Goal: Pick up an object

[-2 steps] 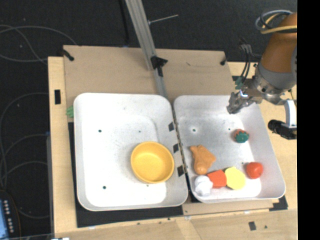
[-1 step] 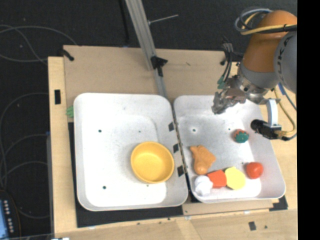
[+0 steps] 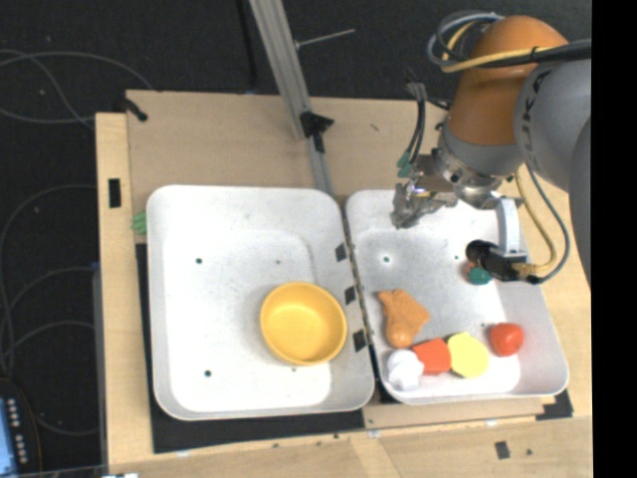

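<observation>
My gripper (image 3: 406,214) hangs over the far left corner of the right bin (image 3: 438,257), with nothing visible between its fingers. Along that bin's near edge lie a tan toy (image 3: 403,315), a white ball (image 3: 404,368), an orange-red block (image 3: 433,355), a yellow object (image 3: 469,355) and a red ball (image 3: 507,339). A small teal object (image 3: 481,276) sits near the right wall. In the left bin (image 3: 229,237) a yellow bowl (image 3: 302,323) rests near the right front.
A metal pole (image 3: 289,78) slants up from the back of the bench between the bins. The arm's orange band and grey link loom over the right bin's far right side. Brown bench surface surrounds both bins.
</observation>
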Robot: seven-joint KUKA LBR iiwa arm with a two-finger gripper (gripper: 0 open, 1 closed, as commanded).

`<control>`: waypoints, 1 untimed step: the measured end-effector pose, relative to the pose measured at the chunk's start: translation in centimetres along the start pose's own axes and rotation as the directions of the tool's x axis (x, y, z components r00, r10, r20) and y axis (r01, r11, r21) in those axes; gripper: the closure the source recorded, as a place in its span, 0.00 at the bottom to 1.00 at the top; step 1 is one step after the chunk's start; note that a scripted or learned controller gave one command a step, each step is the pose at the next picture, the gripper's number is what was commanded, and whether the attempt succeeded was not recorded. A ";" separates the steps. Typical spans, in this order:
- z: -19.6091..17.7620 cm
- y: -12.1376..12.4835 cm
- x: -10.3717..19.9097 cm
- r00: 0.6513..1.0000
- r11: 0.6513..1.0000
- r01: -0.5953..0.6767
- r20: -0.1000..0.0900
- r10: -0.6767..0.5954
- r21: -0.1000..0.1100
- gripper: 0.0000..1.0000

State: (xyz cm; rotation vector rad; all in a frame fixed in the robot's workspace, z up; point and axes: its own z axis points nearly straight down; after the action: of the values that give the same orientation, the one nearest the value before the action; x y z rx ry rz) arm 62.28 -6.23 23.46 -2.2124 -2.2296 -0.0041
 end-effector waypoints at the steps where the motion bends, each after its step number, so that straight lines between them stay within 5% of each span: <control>1: -0.9 -0.1 5.5 1.000 1.000 0.001 0.000 -0.001 -0.001 1.00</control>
State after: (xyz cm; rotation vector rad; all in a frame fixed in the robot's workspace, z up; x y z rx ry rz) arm 62.15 -0.76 24.37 -2.2126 -2.2311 -0.0053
